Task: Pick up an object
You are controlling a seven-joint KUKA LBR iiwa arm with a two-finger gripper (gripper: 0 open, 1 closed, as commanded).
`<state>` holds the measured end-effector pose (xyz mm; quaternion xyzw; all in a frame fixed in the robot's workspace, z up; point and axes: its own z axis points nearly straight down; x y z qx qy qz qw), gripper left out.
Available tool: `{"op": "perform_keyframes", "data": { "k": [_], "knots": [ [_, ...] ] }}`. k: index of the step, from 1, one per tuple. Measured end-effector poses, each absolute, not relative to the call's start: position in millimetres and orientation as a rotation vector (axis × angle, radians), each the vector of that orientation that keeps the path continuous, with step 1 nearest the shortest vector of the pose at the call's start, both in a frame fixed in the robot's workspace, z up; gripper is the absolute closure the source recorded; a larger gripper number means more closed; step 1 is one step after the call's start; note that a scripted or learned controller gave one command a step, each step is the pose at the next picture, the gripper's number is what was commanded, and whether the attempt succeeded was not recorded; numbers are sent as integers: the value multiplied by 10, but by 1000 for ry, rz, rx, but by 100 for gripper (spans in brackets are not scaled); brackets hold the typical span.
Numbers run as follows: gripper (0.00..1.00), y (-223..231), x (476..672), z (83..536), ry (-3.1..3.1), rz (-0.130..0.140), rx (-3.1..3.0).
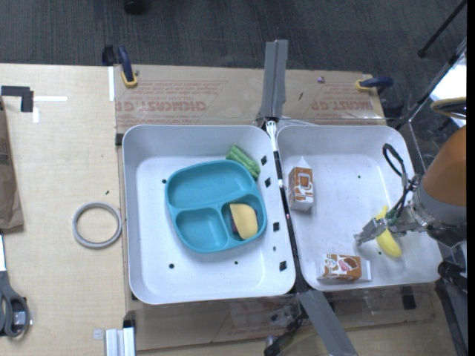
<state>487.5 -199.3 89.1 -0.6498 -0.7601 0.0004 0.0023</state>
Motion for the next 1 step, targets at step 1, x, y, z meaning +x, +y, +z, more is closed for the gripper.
{"op": "perform_keyframes", "data": {
  "k": [1],
  "knots": [
    [100,-2003,4877,957,-2377,2,-2043]
  ]
}}
